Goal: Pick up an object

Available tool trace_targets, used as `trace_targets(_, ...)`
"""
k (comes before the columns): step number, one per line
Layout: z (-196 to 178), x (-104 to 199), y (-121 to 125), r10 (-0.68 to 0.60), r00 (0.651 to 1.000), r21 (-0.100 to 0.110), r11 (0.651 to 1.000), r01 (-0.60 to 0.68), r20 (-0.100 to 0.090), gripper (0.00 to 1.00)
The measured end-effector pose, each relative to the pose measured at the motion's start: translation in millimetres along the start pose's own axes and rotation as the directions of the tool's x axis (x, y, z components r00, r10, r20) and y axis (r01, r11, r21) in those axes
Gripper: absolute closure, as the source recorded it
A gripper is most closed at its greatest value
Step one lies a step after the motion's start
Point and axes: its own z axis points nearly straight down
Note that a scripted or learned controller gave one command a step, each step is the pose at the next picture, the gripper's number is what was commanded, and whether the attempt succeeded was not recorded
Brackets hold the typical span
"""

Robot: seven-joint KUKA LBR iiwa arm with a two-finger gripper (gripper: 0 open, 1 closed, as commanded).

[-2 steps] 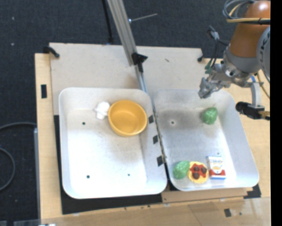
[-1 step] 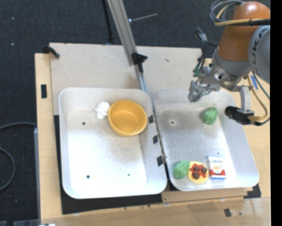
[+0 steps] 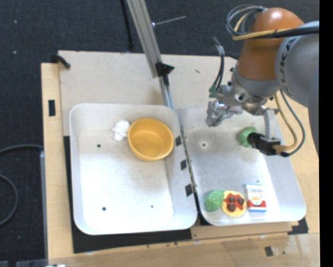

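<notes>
My gripper (image 3: 215, 117) hangs over the far left part of the right bin (image 3: 278, 174), pointing down, with nothing seen between its fingers. A green round object (image 3: 245, 136) lies just to its right, partly behind a black fitting on the arm. Along the right bin's near edge lie a green leafy piece (image 3: 214, 200), a yellow disc with red spots (image 3: 234, 203) and a small white, orange and red carton (image 3: 256, 198). In the left bin (image 3: 94, 193) a yellow bowl (image 3: 150, 139) sits at the far side, and a small white object (image 3: 121, 129) touches its left rim.
A slanted metal pole (image 3: 148, 43) rises from the far edge between the two bins. The grey arm with its orange band (image 3: 269, 32) fills the upper right. Cables loop beside the wrist, over the right bin's far right corner.
</notes>
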Motion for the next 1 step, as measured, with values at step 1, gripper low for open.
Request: trace_targets(1,3.2,41.5,-30.2,0.002,1.0,0.0,1.0,-0.002,0.0,1.0)
